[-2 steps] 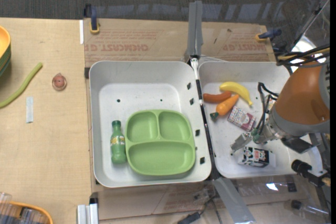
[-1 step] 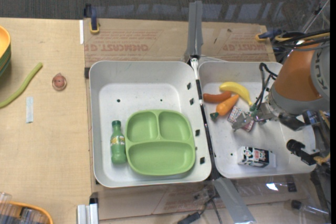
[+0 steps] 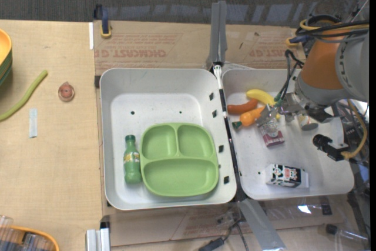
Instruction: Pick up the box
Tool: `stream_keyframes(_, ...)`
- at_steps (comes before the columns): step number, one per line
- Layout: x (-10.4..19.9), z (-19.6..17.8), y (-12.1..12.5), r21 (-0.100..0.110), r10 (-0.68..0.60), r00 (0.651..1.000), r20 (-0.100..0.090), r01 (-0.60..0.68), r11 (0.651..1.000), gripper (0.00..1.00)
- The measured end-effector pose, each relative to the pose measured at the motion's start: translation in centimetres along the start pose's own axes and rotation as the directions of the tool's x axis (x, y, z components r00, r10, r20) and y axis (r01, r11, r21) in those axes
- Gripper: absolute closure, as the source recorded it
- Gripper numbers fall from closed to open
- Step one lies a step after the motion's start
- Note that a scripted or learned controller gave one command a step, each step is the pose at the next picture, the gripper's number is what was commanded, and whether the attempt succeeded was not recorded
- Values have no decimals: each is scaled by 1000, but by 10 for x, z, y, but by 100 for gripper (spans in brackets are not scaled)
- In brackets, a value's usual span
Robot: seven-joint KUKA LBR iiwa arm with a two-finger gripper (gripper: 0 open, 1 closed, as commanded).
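Below: grey arm with orange band (image 3: 326, 64) reaching into right white bin (image 3: 329, 185); two-finger gripper (image 3: 271, 117) low above small maroon packet (image 3: 273, 138), opening impossible to tell. Small black-and-white carton box (image 3: 286, 176) lying near, toward front edge, well apart. Risk: closing on packet or neighbouring yellow banana (image 3: 260, 96) instead.

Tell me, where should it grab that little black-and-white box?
Probably from straight above, pinching across the box's short width. It lies flat and alone near the right bin's front edge, long side running left-right, with free room on both long sides.
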State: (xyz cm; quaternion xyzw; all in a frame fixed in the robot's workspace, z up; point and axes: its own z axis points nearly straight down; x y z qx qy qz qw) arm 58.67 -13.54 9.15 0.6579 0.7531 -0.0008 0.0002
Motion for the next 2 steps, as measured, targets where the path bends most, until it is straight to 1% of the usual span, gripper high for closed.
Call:
stream_keyframes(1,0,-9,0,1,-3,1000,1,3,1000,100)
stream_keyframes(2,61,-136,29,1,37,999,1,-37,999,100)
